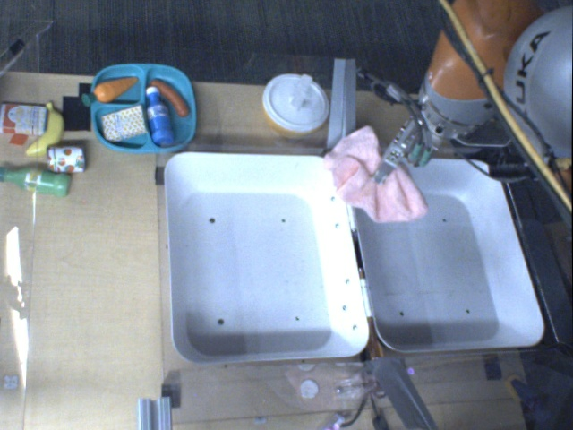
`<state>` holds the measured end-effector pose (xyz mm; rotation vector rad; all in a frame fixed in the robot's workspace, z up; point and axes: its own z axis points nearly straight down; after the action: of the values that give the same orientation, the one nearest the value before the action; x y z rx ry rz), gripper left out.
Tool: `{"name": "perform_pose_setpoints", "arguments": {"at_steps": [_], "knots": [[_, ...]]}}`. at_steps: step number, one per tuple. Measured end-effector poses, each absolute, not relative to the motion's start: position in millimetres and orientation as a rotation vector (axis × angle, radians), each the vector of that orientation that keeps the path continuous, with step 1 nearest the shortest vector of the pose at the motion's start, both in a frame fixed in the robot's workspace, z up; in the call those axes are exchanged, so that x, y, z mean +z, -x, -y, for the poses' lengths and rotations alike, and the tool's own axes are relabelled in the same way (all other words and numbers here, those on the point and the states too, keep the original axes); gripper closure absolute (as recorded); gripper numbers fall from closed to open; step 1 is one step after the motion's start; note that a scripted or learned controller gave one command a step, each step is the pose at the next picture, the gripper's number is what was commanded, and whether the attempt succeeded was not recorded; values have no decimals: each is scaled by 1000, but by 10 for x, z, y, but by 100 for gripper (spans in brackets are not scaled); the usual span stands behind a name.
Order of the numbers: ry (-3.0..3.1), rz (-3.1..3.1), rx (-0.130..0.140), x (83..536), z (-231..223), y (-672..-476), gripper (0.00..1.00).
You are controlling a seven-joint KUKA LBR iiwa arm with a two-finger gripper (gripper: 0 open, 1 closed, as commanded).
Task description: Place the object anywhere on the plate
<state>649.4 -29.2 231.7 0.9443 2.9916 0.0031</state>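
A crumpled pink cloth hangs over the divide between the two bins, at the back left corner of the right bin. My gripper reaches in from the upper right, and its fingers are pinched into the cloth's top folds. The blue sectioned plate sits on the bench at the far left, beyond the left bin. It holds a toy carrot, a blue bottle, a sausage and a cracker.
A white lidded tub stands behind the bins, between plate and cloth. A banana, a small can, a green bottle and a carton lie at the bench's left edge.
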Motion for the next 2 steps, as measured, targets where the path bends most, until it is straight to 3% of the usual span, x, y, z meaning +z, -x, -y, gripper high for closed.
{"name": "perform_pose_setpoints", "arguments": {"at_steps": [1, 2], "knots": [[-328, -3115, 5, 2351, -218, -6618, 100], [6, -3134, 5, 2423, -791, -6610, 100]]}}
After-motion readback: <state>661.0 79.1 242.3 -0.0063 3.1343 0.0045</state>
